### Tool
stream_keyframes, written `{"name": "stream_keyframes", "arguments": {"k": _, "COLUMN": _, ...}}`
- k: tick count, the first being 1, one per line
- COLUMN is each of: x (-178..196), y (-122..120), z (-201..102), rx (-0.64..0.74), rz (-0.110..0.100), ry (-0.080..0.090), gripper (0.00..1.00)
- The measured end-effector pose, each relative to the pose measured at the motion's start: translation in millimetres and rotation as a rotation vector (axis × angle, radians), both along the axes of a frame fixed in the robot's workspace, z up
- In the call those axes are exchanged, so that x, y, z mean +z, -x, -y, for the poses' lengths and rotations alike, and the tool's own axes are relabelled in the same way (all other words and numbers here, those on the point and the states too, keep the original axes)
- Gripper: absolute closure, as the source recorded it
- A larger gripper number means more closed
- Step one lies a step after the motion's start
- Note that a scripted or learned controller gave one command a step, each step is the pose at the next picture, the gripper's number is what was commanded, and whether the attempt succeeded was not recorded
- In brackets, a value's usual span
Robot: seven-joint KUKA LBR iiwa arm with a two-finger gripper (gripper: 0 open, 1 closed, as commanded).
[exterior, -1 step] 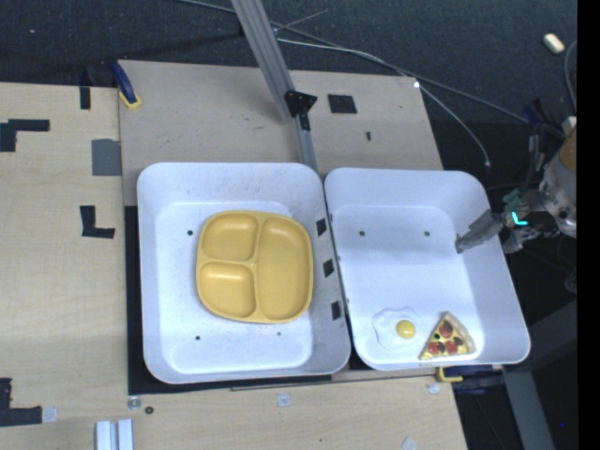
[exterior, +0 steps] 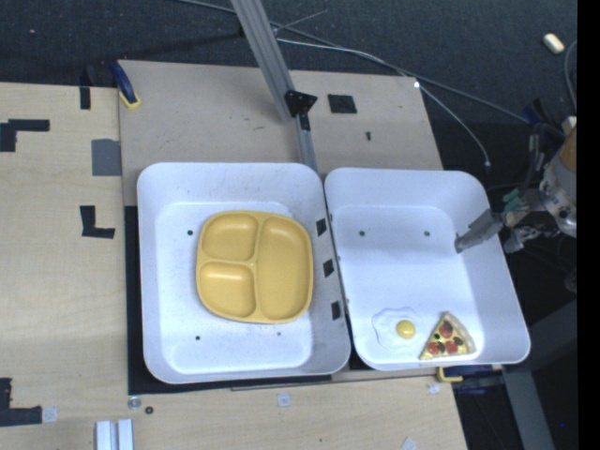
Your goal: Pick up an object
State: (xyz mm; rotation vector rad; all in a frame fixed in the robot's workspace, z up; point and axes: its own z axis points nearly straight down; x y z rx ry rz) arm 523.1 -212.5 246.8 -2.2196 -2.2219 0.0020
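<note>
A toy fried egg point(exterior: 396, 327) and a toy pizza slice point(exterior: 448, 337) lie side by side at the near edge of the right bin point(exterior: 403, 184). In the left bin point(exterior: 169, 251) rests a yellow divided plate point(exterior: 253, 265). My gripper point(exterior: 484, 245) hangs over the right rim of the right bin, above and behind the pizza slice. Its two fingers stand apart, open, with nothing between them.
A grey metal bar point(exterior: 267, 50) slants down from the top to the gap between the bins. Cables point(exterior: 441, 101) trail over the dark floor at the back right. The wooden bench point(exterior: 56, 204) with black tape marks lies to the left.
</note>
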Motion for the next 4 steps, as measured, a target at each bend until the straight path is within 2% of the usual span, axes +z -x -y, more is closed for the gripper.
{"name": "stream_keyframes", "arguments": {"k": 1, "x": -45, "y": -5, "z": 1, "rx": 0.000, "rz": -0.004, "ry": 0.000, "gripper": 0.00}}
{"name": "stream_keyframes", "arguments": {"k": 2, "x": -108, "y": -8, "z": 4, "rx": 0.000, "rz": -0.006, "ry": -0.002, "gripper": 0.00}}
{"name": "stream_keyframes", "arguments": {"k": 3, "x": -160, "y": -8, "z": 4, "rx": 0.000, "rz": 0.001, "ry": 0.002, "gripper": 0.00}}
{"name": "stream_keyframes", "arguments": {"k": 4, "x": -147, "y": -10, "z": 5, "rx": 0.000, "rz": 0.004, "ry": 0.004, "gripper": 1.00}}
